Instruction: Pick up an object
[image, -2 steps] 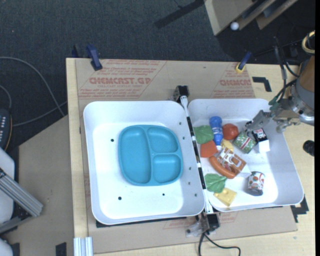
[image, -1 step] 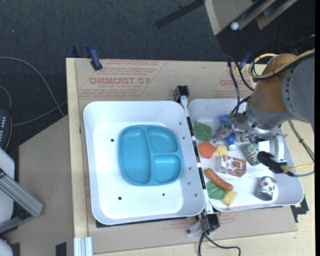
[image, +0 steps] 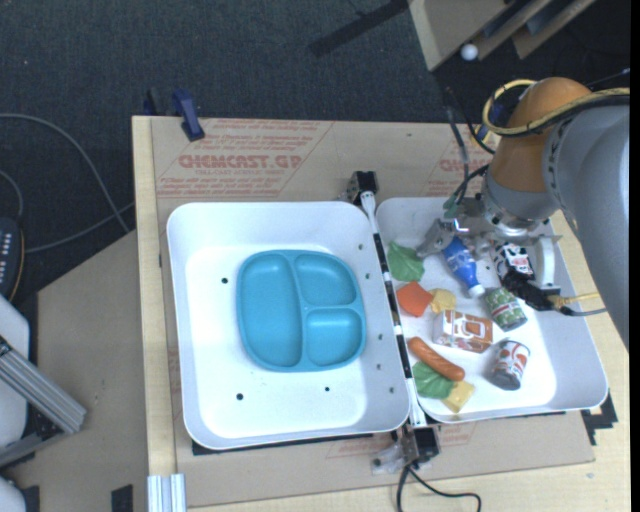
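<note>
Blue bottle (image: 461, 262) under arm (image: 560, 150), right bin (image: 570, 370).

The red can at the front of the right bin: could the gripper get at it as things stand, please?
Probably yes. The red can lies open from above, with bare floor on its right, and the gripper hovers farther back in the same bin. Only the carton to its left crowds it.

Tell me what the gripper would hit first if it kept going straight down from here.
Probably the blue bottle, which lies directly beneath the gripper in the right bin. Depth is hard to judge from this slanted view, so it may already be touching it.
</note>
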